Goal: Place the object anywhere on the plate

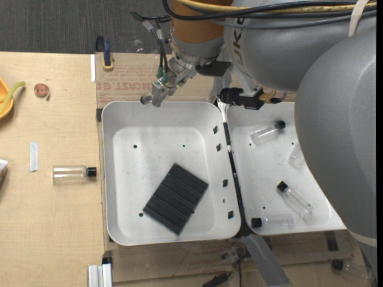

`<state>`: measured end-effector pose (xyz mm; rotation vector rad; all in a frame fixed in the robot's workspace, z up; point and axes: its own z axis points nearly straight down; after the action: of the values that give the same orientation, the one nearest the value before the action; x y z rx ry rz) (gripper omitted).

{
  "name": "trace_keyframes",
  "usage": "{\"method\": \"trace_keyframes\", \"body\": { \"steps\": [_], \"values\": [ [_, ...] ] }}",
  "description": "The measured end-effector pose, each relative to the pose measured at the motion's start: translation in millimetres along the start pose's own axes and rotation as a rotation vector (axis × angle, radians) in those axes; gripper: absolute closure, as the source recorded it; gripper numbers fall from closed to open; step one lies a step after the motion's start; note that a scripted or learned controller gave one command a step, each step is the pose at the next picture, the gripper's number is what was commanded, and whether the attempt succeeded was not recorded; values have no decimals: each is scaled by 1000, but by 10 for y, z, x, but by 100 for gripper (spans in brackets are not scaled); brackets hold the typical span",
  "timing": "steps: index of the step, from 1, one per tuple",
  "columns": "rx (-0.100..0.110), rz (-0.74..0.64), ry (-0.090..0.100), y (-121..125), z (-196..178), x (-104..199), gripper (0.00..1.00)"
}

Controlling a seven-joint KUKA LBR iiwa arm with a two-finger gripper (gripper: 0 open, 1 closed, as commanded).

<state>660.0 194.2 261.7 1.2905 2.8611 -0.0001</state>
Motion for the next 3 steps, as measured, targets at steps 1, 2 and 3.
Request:
{"method": "trace_keyframes", "body": {
  "steps": [1,2,3],
  "values": [
    [6,180,3,-541,472,855,100],
    [0,-239,1,159,514,183,100],
    [-2,-650,0,-394,-541,-202,100]
  ]
}}
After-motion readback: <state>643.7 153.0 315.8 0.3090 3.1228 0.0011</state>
